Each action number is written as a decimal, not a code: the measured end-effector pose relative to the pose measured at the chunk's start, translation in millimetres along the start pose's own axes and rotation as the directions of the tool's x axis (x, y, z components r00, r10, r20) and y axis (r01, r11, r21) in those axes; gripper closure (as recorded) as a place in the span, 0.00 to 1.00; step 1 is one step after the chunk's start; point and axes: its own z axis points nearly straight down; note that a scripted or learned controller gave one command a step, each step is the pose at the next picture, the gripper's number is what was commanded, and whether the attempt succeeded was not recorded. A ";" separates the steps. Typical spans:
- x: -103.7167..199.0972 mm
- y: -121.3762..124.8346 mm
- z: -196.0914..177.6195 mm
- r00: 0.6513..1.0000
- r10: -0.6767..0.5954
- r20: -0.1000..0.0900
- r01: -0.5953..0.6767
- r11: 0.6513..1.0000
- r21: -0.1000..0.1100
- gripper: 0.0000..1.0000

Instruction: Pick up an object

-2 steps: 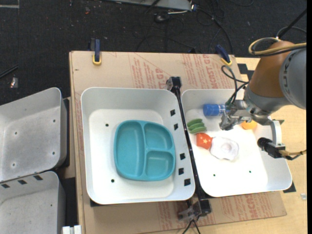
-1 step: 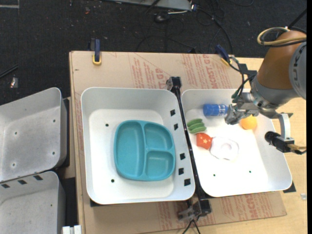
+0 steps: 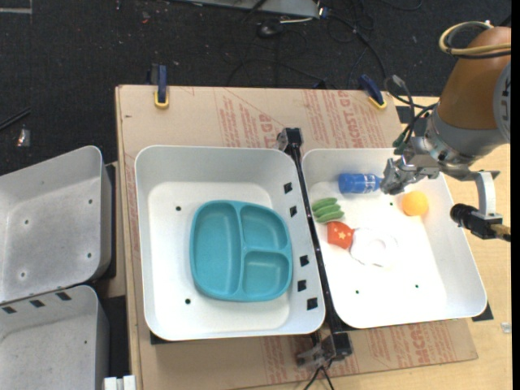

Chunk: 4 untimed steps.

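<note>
**Gripper low over right bin, next to blue bottle**

Counts: 2 white bins, 1 arm, 1 gripper, 1 teal tray, 1 blue bottle, 1 orange ball, 1 green item, 1 red item, 1 white disc-like item.

Landmark = blue bottle point(image 3: 358, 184), lying in the right bin point(image 3: 455, 291), in the half farther from camera. It's on its side, long axis running approx. left-right across the view; which end is the cap, can't tell. Looks: blue body, paler/white patch toward its right end.

Gripper point(image 3: 393, 177) sits just right of the bottle, at or touching its right end; whether its fingers are spread or pinched, can't tell. Arm point(image 3: 475, 88) comes in from the bottle's right.

Orange ball point(image 3: 415, 204): right of bottle & a bit nearer camera, just beside gripper. Green item point(image 3: 327, 210): left of bottle, nearer camera. Red item point(image 3: 340, 234): past the green one, further from bottle. White disc point(image 3: 370, 249): just right of red item, hard to make out vs. bin floor.

Left bin point(image 3: 158, 242): well left of bottle, holds teal 3-compartment tray point(image 3: 240, 250), lying flat.
</note>
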 end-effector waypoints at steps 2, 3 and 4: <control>59.2 9.5 -20.5 1.000 -0.004 -0.002 0.004 1.000 0.005 1.00; 109.2 14.2 -24.4 1.000 -0.003 0.000 0.003 1.000 0.003 1.00; 165.8 25.0 -10.6 1.000 -0.004 0.000 0.004 1.000 0.003 1.00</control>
